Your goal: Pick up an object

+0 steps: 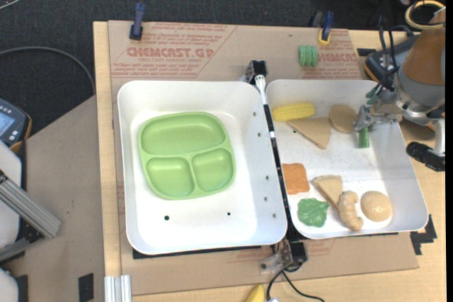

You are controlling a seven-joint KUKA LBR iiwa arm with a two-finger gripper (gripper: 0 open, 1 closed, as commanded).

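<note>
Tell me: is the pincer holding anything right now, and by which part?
Cannot be told: the pincer sits low over the right bin, tips too small to read.

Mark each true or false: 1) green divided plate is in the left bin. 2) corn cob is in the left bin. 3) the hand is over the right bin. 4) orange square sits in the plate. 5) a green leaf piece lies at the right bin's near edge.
1) True. The green divided plate lies in the left bin.
2) False. The corn cob lies in the right bin, near its far left corner.
3) True. The hand is over the right bin's far right part.
4) False. The orange square lies on the right bin's floor, by the divide between the bins.
5) True. The green leaf piece lies near the front rim, left of the other pieces there.
</note>
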